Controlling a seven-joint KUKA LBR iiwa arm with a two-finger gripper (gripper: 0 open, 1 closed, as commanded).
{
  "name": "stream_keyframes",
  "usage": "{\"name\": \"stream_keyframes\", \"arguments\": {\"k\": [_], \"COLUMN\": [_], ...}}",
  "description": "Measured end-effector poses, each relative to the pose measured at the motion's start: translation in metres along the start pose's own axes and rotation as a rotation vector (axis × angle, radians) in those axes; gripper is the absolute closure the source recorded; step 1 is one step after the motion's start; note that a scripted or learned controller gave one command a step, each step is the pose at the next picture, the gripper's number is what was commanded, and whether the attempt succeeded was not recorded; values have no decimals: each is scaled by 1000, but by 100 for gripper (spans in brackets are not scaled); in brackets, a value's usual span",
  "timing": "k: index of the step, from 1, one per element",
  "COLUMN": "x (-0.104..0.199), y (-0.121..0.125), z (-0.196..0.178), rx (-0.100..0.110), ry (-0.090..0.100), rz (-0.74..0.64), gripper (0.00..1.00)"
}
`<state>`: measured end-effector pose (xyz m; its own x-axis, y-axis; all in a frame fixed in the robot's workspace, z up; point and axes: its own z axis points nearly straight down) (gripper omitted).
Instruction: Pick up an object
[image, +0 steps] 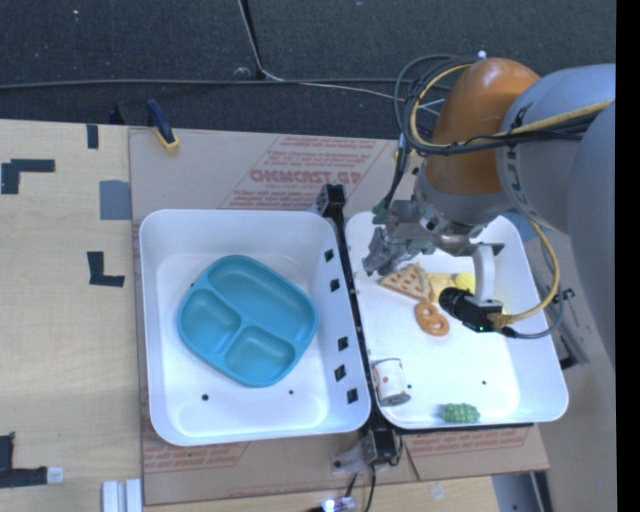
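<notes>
My gripper (382, 256) hangs low over the upper left of the right bin (520, 395), its dark fingers pointing down beside a tan pizza-slice toy (407, 283). A brown pretzel (432, 319) lies just below the slice, and a bit of yellow (462, 283) shows to its right. A small white cup-like piece (388, 379) rests near the bin's left wall. A green broccoli-like piece (460, 412) sits by the front edge. Nothing shows between the fingers.
The left bin (165, 240) holds a blue divided plate (247, 319). A black divider with clips (345, 300) runs between the bins. A black cylinder (468, 309) on the arm hangs over the right bin's middle. Cables loop above the orange band (480, 95).
</notes>
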<state>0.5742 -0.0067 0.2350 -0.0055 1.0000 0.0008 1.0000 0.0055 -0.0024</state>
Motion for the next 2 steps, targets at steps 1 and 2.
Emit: {"name": "stream_keyframes", "arguments": {"k": [1,2], "x": [54,104], "y": [-9,-2], "z": [5,17], "rx": [0,0], "ry": [0,0], "rz": [0,-1], "gripper": [100,100]}}
